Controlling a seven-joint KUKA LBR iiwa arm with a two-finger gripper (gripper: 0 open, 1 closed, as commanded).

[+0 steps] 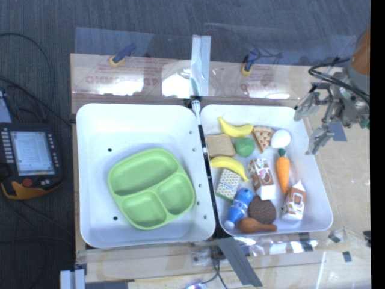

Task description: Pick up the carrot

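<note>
The carrot [283, 170] is orange with a green top and lies lengthwise in the right bin [313, 179], between a small carton and a juice box. My gripper [314, 125] hovers over the bin's upper right corner, up and to the right of the carrot. Its fingers [317, 141] are spread apart with nothing between them.
The right bin also holds two bananas [234, 127], a white egg [280, 138], a pizza slice [262, 138], bread, a green ball, a blue bottle [239, 206], a cookie and a drumstick. The left bin has a green divided plate [151, 188]. A pendant [30, 155] lies far left.
</note>
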